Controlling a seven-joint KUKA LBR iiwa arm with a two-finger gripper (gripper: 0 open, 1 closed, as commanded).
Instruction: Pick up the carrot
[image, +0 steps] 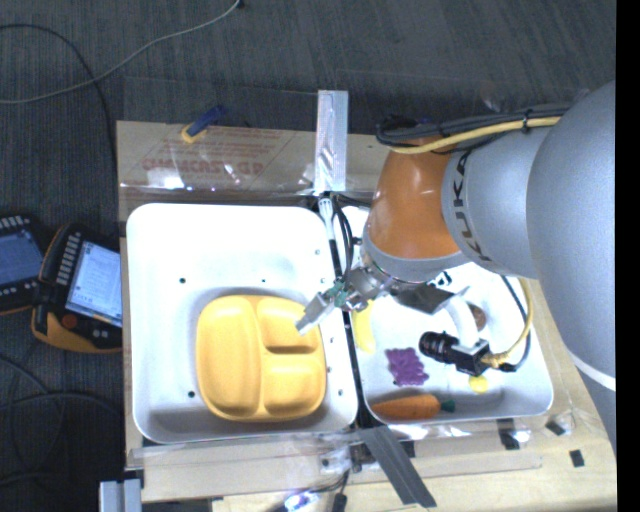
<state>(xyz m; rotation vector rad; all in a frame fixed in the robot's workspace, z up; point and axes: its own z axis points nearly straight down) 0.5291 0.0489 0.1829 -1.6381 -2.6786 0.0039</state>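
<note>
The carrot (408, 406) sits at the right bin's (535, 395) near edge while the gripper (318, 312), seemingly closed on nothing, hovers over the yellow tray (262, 362), so a descent here misses completely.

Orange carrot (408, 406), yellow tray (262, 356), purple grapes (406, 366), 2 white bins (160, 300).

Purple toy (406, 366) crowds the carrot (408, 406); bin wall (450, 416) hems its near side.
</note>
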